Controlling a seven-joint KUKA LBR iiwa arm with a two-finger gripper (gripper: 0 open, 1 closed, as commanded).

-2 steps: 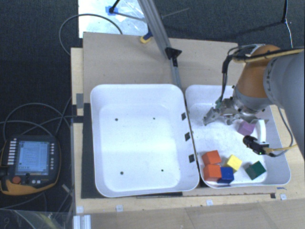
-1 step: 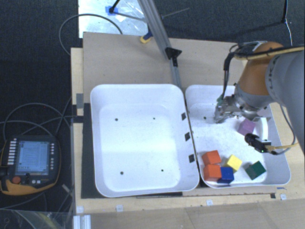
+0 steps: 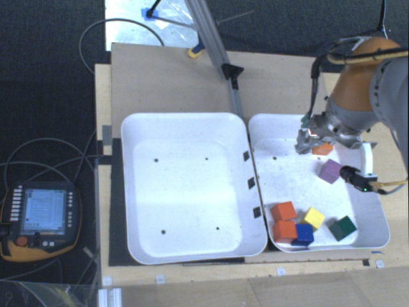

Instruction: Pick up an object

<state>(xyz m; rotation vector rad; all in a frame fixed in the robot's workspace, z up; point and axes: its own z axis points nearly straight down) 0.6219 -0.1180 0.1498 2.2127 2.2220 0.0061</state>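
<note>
Gripper [image 3: 311, 141] hangs low over orange block [image 3: 323, 149] in right bin [image 3: 382, 232] (purple block [image 3: 330, 171] just beside); grasp stage, probably. Grip state: cannot tell. Next move calls for firm closure, straight lift.

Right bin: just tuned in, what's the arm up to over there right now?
The arm's gripper is low over the upper part of the right bin, right beside a small orange block; whether it has hold of that block can't be told from this angle. A purple block lies just below. Along the bin's lower edge sit two orange blocks, a yellow block, a blue block and a green block, none being handled. The left bin isn't involved.
</note>
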